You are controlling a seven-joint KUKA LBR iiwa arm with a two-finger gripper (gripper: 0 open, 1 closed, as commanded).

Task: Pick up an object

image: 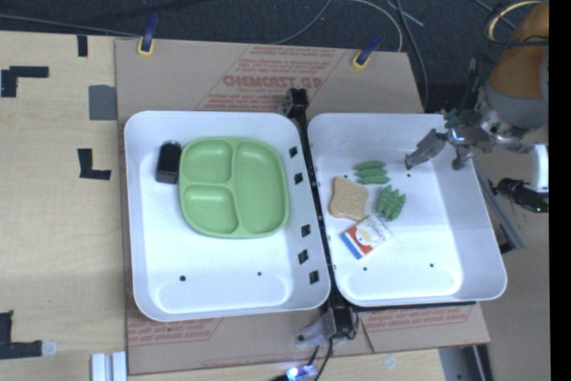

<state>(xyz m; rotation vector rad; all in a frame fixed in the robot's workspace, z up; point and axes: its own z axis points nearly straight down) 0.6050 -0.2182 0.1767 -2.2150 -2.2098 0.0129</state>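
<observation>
The gripper [437, 150] hangs over the upper right of the right bin [464, 236], its fingers [419, 156] apart with nothing between them. Below and to its left lie green pea pods [370, 170], a leafy green piece [391, 202], a slice of bread [348, 198] and a small packet [367, 237], all near each other. The bread looks like light, stiff toy food, though the view is coarse; gripping across its narrower width seems safest.
</observation>
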